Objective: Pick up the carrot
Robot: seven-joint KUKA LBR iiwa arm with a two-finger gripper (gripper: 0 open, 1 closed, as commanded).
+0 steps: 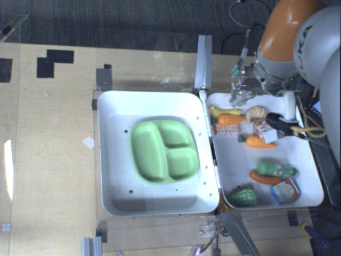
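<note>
Orange carrot (231,120), green divided plate (164,150), white bins (114,116)

The bulky grey rounded robot arm (322,47) is wearing a glossy orange dome-shaped band (285,20) above its wrist; thin black cables (246,7) are looping beside it, and a small silvery metal pincer (241,95) is showing below

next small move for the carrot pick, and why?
Probably shift the end effector slightly toward the camera and lower it over the carrot. It hovers at the right bin's far edge, just beyond the carrot, which lies beside a banana.
</note>
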